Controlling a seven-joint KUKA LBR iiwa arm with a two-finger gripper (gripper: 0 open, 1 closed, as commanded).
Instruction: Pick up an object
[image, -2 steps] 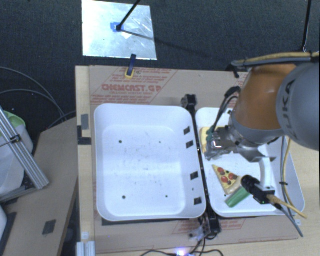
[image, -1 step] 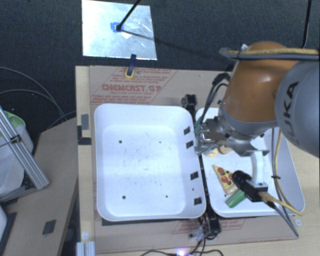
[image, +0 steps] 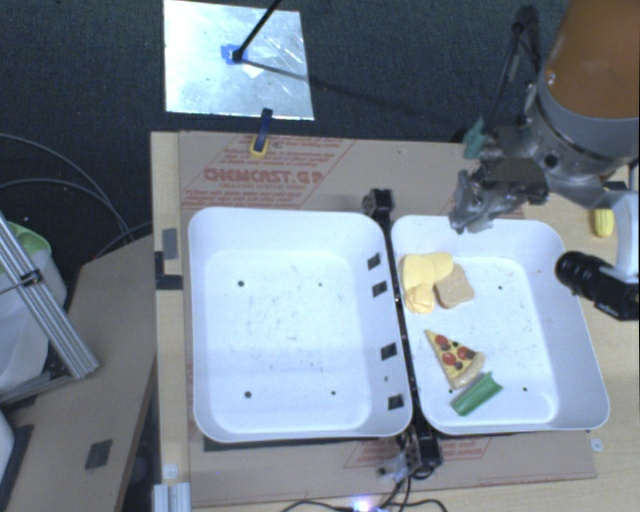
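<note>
The right bin (image: 530, 330) holds a yellow lumpy piece (image: 423, 276), a tan bread-like piece (image: 455, 290) touching it, a toy pizza slice (image: 455, 358) and a green strip (image: 474, 394) beside the slice. My gripper (image: 471, 215) hangs above the back rim of the right bin, up and to the right of the yellow piece. Nothing shows between its fingers.
The left bin (image: 285, 320) sits beside the right one, joined by a black hinge strip (image: 388, 300). A black cylinder (image: 598, 282) juts in at the right bin's right rim. A shiny metal sheet (image: 238, 60) lies on the floor behind the bench.
</note>
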